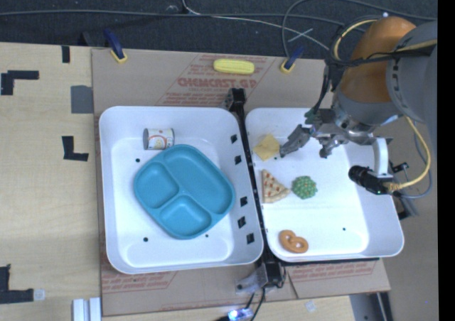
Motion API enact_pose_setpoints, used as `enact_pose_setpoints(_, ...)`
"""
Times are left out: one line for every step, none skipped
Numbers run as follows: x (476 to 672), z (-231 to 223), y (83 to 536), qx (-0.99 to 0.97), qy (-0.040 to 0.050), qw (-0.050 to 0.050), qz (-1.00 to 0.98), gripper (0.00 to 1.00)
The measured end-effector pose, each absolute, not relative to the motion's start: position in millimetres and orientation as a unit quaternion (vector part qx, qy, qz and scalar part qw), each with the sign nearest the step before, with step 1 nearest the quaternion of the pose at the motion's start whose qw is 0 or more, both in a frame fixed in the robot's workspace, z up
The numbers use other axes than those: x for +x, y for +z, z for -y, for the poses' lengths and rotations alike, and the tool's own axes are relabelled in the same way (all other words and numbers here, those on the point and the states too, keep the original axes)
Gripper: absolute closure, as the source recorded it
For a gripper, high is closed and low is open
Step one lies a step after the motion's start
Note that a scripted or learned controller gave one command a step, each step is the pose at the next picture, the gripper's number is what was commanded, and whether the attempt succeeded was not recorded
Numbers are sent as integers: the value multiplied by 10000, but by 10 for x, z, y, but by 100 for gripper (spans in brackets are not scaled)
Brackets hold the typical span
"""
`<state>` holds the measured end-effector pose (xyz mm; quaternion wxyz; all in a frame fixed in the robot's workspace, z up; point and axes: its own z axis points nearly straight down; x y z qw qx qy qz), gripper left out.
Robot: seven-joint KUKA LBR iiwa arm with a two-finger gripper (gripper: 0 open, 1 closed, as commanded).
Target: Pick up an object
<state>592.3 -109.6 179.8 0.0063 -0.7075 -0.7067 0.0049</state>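
Nearest the bottom edge of the right bin [384, 245] sits a pretzel [293, 242], alone and well apart from everything else; it is flat and full of holes, so fingers closing on it could slide off its low rim. Further up lie a pizza slice [272, 187] and a green broccoli floret [304, 187], near each other; reaching for one might nudge the other, and the slice lies so flat that a grip could skate over it. Beyond them a yellow cheese wedge [268, 147] rests close against the divider between the bins, which leaves little room for a finger on that side. The gripper [310, 140] hangs above the upper part of this bin, its fingers spread wide with nothing between them, one dark finger pointing toward the cheese. Coming down from here it may land between the cheese and the broccoli and close on air, or push the cheese into the wall. In the left bin [114, 170] a blue tray [183, 190] and a small can [158, 138] lie well out of the way. A yellow banana [233, 66] rests on the cardboard behind both bins.
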Motion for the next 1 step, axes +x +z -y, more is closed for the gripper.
enact_pose_setpoints(5956,1095,1880,-7064,5,9,7078,0)
